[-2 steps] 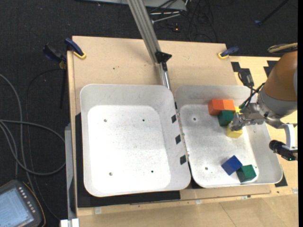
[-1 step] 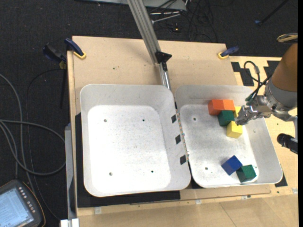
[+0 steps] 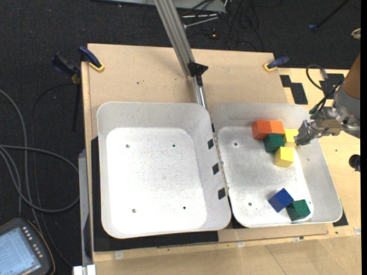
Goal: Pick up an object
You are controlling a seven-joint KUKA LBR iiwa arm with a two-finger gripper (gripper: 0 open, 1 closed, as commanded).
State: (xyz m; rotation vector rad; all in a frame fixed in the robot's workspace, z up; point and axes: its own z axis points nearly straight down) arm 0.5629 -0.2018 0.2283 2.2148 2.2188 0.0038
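The claw sits at the right edge of the right bin, low over its upper corner. I cannot tell how wide it stands. No block is seen between it. The nearest blocks lie just to its left: a yellow block touching or almost touching it, then a green block, with an orange block above and a second yellow block below. A blue block is well apart, toward the near rim. The coming move, I judge, is a short shift left.
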